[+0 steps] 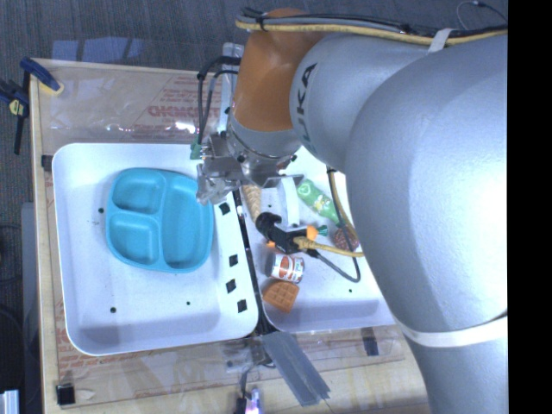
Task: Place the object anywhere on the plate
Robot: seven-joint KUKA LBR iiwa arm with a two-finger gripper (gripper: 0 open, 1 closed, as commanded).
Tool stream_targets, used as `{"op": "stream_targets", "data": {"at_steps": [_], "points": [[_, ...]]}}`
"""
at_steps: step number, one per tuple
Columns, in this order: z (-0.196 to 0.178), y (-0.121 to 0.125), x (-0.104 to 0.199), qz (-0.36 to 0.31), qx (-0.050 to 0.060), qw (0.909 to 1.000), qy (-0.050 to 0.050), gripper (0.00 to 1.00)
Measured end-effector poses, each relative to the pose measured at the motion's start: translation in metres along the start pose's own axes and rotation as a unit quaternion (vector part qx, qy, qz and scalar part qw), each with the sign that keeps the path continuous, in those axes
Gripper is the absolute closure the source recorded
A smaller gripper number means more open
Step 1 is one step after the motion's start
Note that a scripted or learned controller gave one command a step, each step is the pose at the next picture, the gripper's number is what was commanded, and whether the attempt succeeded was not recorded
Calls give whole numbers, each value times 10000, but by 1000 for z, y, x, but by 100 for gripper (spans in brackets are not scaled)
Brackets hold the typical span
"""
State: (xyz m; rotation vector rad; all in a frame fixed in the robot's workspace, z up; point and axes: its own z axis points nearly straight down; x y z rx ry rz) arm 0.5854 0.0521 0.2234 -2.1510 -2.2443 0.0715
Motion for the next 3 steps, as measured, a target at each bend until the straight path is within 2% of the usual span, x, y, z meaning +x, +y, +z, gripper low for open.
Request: {"op": "stream_targets", "data": {"at_steps": [1,2,3], "points": [[0,0,0,0,0,10000,-1,0],[-6,0,0,-23,36,10000,-11,100],[-12,13,10,-518,-222,9984,23,100]]}}
